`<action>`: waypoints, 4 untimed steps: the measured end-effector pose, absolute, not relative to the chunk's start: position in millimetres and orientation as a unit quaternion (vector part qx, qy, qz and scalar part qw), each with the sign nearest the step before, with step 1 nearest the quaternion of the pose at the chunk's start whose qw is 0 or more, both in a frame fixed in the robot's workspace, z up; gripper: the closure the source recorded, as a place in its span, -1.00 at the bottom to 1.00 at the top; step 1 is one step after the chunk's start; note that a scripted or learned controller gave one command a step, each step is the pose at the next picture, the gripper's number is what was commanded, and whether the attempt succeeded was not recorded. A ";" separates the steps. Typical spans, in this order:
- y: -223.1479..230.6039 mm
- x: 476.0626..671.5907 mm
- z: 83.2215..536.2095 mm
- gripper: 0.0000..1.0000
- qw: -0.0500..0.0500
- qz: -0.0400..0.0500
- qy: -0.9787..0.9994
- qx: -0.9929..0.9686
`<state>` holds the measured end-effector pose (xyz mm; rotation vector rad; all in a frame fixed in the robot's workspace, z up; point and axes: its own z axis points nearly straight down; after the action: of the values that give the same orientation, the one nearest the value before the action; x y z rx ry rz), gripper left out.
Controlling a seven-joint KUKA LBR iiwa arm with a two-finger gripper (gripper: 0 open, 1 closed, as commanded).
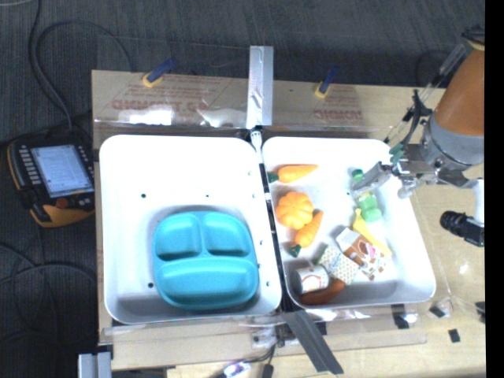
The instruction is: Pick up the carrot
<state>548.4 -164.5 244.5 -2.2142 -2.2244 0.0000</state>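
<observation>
Orange pumpkin [293, 208] between two carrots [295, 172].

Probably a robotics lab: teach pendant [53, 176], floor cables [47, 46].

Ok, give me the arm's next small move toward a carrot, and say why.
Probably shift the gripper left along the right bin toward the carrot at its back-left corner. The gripper sits over the bin's right side near a green toy, and that carrot lies apart from the pumpkin.
</observation>
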 end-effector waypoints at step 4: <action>-96.7 542.7 200.5 1.00 0.001 -0.001 -0.813 -0.583</action>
<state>542.7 -96.7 200.5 -1.8301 -2.5511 -0.0032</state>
